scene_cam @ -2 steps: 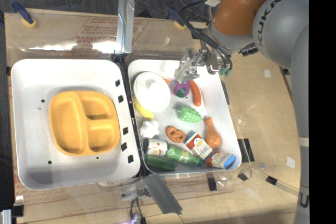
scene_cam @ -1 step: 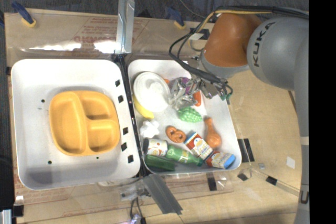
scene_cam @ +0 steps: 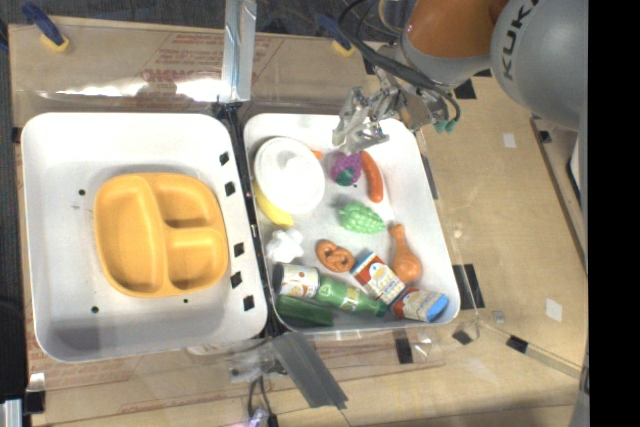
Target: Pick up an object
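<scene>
Two white bins (scene_cam: pixel 60 315) on a tan counter (scene_cam: pixel 520 245). Yellow-orange divided tray (scene_cam: pixel 160 233), white bowl (scene_cam: pixel 290 171), purple grapes (scene_cam: pixel 346 169), orange-red hot dog (scene_cam: pixel 372 177), bumpy green thing (scene_cam: pixel 360 218), brown pretzel (scene_cam: pixel 335 256), dark green bottle (scene_cam: pixel 325 300).

A tan bench (scene_cam: pixel 505 215) carries two shallow white bins set side by side, touching along their inner walls. The left bin (scene_cam: pixel 45 245) and the right bin (scene_cam: pixel 430 225) rest on a printed cardboard sheet (scene_cam: pixel 180 55) covered by clear plastic, which spreads across the bench's far side. A blue clamp (scene_cam: pixel 45 27) grips the sheet's far-left corner, and a second blue clamp (scene_cam: pixel 335 30) sits near the far edge behind the right bin. A strip of silver tape (scene_cam: pixel 238 50) runs toward the seam between the bins; short black tape marks (scene_cam: pixel 470 285) dot the bench beside the right bin.
</scene>
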`<act>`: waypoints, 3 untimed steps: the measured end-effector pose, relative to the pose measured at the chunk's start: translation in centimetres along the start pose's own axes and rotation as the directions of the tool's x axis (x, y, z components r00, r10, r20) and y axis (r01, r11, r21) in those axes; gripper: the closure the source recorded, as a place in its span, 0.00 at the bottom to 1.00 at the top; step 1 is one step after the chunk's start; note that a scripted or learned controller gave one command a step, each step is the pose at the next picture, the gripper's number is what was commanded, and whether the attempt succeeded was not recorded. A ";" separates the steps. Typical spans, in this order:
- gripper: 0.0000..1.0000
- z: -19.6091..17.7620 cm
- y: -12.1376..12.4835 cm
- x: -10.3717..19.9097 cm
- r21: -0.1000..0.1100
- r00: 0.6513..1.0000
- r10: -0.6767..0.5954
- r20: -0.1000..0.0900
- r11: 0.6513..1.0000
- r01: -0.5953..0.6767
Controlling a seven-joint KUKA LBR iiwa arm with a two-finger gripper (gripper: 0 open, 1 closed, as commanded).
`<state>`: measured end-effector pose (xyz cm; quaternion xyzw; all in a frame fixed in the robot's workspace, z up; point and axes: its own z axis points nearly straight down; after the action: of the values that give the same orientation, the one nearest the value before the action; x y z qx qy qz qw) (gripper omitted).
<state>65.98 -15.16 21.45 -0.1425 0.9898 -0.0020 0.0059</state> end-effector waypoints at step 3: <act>1.00 0.0 7.5 -2.0 -0.009 0.978 -0.209 -0.008 0.978 0.209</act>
<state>65.76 -7.38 21.39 -0.2457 0.9694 0.0006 0.0009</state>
